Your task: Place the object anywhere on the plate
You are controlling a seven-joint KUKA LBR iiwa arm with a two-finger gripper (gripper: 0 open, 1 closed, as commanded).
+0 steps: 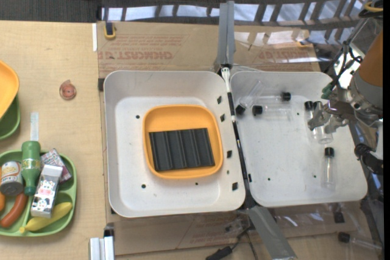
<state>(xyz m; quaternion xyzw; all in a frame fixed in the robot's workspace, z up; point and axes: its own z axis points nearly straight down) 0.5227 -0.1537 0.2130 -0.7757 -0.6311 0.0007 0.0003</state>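
An orange plate lies in the middle of the left bin. A dark grey ridged slab rests on it. Several clear tubes with black caps lie in the right bin: two near its back and one at the front right. My gripper hangs over the right side of that bin, just above the bin floor and between the back tubes and the front one. Something clear and glassy sits right under it, too blurred to make out.
To the left of the bins, the wooden table holds a green tray of toy food, a yellow bowl and a small pink disc. Cardboard lies behind the bins. A metal frame stands at the back right.
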